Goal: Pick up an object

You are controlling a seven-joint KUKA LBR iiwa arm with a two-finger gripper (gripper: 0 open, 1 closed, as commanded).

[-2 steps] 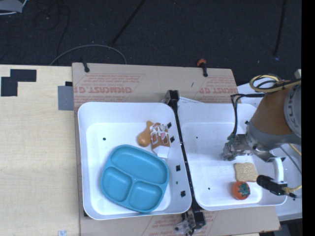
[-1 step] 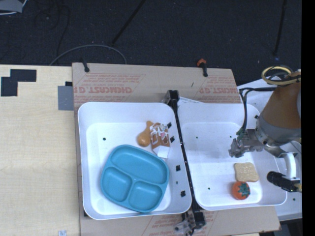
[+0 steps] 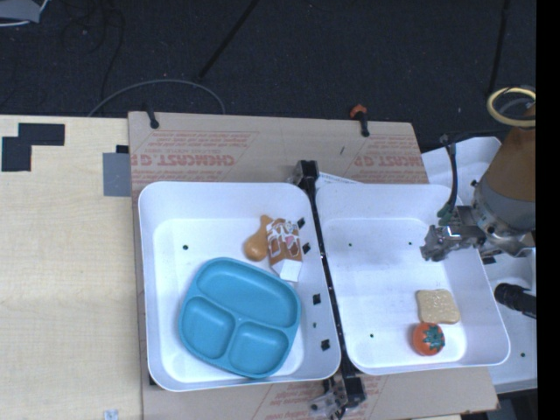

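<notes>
In the right bin (image 3: 385, 234) a tan bread-like slice (image 3: 437, 305) lies near the right wall, and an orange-red tomato-like ball (image 3: 428, 339) sits just in front of it. The left bin (image 3: 166, 234) holds a blue divided plate (image 3: 238, 316) and, behind it, an orange and brown toy piece (image 3: 274, 240) with a white patch. My gripper (image 3: 437, 241) hangs over the right bin's right side, behind the slice and apart from it. Nothing shows between its fingers.
A black divider (image 3: 317, 261) runs between the two bins. Cardboard (image 3: 262, 151) lies under the bins, with a pale wooden bench top (image 3: 61, 261) to the left. Cables and the arm's body (image 3: 516, 182) crowd the right edge.
</notes>
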